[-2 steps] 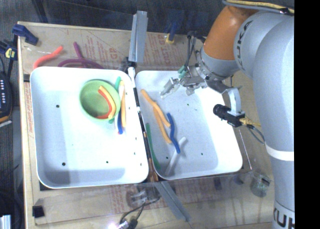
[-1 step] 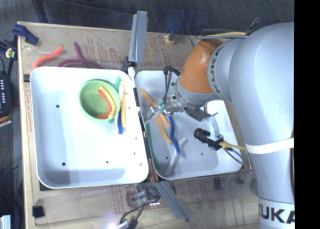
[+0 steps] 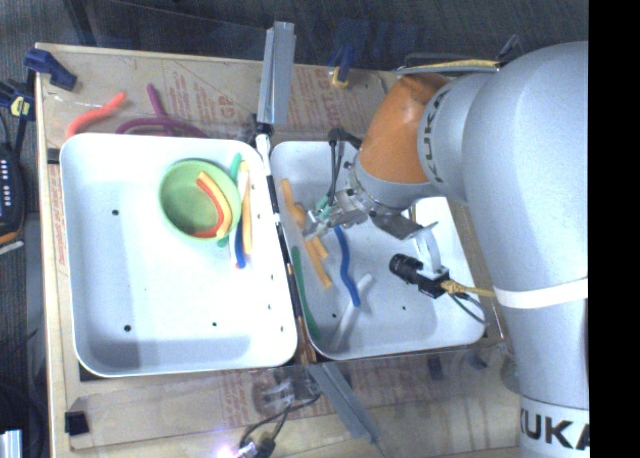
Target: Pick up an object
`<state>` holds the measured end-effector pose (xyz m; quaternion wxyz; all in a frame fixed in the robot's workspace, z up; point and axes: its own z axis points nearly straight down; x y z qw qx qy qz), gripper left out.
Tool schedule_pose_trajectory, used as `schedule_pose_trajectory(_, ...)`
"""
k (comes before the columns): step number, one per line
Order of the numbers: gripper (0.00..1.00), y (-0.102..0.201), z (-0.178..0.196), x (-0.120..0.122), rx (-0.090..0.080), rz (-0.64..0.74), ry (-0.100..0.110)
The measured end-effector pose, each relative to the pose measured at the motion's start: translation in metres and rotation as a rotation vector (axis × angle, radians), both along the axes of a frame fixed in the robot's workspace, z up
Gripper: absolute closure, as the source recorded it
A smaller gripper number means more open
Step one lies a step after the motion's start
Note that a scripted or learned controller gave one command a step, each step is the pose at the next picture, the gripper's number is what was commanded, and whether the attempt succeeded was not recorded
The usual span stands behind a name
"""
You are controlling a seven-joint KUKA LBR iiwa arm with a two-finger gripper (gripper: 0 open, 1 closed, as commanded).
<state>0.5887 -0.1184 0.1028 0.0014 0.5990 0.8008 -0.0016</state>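
Grey arm's two-finger gripper is hanging low in the right shallow white bin, jaws' state impossible to tell, poised over the long orange plastic stick lying beside the curved blue plastic strip, likely its chosen pick.

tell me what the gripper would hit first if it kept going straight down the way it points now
Probably the orange stick lying in the right bin. The gripper points down at the bin's left part, just above that stick, with the blue stick close beside it. Depth is hard to judge from this slanted view.
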Motion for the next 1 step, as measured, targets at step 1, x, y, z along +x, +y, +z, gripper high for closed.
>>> schedule_pose_trajectory(1,1.0,0.016,0.0912,0.0351,0.004,0.249,-0.001)
